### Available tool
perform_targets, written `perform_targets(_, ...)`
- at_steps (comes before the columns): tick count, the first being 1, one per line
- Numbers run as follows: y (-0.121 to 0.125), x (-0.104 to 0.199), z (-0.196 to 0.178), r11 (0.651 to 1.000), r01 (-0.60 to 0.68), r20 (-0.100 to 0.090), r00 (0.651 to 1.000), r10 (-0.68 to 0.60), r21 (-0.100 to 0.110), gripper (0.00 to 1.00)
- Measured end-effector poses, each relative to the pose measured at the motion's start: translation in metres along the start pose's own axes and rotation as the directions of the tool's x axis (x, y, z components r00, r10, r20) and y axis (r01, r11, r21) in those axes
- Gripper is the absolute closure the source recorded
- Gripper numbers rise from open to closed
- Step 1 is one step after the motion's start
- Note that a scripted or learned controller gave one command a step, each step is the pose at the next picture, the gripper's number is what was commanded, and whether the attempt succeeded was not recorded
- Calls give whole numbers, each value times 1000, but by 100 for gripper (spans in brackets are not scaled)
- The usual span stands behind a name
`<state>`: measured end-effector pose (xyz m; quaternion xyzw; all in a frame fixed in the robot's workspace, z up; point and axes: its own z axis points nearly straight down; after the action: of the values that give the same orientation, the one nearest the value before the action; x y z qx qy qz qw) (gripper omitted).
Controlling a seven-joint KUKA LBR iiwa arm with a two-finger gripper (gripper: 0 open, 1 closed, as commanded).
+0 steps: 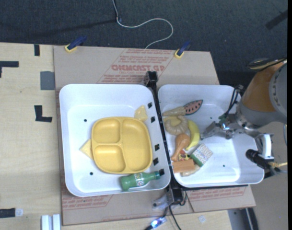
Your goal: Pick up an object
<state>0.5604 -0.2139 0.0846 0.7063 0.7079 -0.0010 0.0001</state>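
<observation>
The tool hangs over the right bin beside a heap of toy food — a curved yellow banana, an orange carrot, a watermelon slice and a small printed packet. Whether it is apart or together I cannot tell. The left bin holds a yellow divided plate and a green bottle.

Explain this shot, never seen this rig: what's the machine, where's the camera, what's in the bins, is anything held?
One fixed camera looks down at a slant. The grey and orange arm entering from the right is the robot; its gripper hangs over the right bin, and I see nothing between its fingers. That bin holds a banana, a watermelon slice, a carrot and a small packet. The left bin holds a yellow divided plate and a green bottle lying on its side.
</observation>
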Motion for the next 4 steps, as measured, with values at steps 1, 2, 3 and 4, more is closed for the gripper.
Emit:
perform_targets(1, 1, 0, -11, 1000, 1, 1, 1000, -1, -3, 100)
perform_targets(2, -5, -7, -67, 1000, -2, -1, 1000, 2, -4, 100)
perform_targets(3, 4, 0, -118, 1000, 1, -1, 1000, -1, -4, 100)
perform_targets(4, 5, 1, -141, 1000, 0, -1, 1000, 0, -3, 100)
